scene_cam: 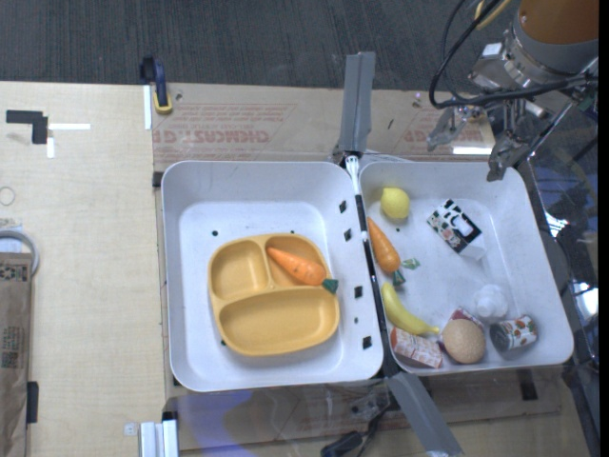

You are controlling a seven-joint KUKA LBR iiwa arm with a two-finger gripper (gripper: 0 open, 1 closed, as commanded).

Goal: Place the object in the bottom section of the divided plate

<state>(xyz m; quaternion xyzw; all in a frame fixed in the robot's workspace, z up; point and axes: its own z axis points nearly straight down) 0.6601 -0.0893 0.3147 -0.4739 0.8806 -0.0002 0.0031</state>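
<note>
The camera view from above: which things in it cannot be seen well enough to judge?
- Arm: cut off by the top and right edges.
- Claw: cables cross it; open or shut cannot be told.
- Clear item in the right bin: too pale to identify.
- Print on the small can: too small to read.
- Packet: partly under the banana.

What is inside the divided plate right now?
One carrot lies in the upper right section of the divided plate. The plate floor beneath the carrot is covered.
</note>
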